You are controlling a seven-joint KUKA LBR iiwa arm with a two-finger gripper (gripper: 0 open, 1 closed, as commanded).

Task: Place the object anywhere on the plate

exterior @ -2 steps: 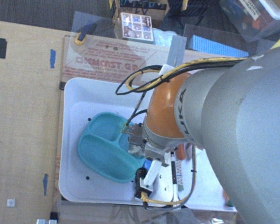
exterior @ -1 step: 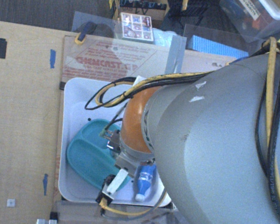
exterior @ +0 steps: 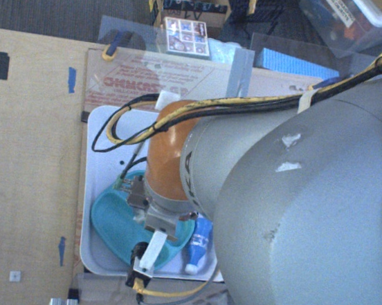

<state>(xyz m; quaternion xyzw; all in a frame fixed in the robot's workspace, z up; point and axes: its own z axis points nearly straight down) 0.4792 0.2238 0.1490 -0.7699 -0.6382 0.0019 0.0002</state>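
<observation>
A teal plate [exterior: 113, 223] lies in the near part of the white bin [exterior: 101, 145]. My gripper [exterior: 163, 218] hangs straight over the plate's right half, seen from above below the orange wrist band, and its own body covers what is under it. A blue and white object [exterior: 197, 249] lies in the bin just right of the plate, next to the gripper. I cannot tell whether anything is held.
The grey arm covers the right side of the view and most of the bench there. Black and yellow cables [exterior: 122, 122] loop over the bin's far part. A cardboard sheet [exterior: 155, 77] and a small box [exterior: 188, 1] lie behind the bin.
</observation>
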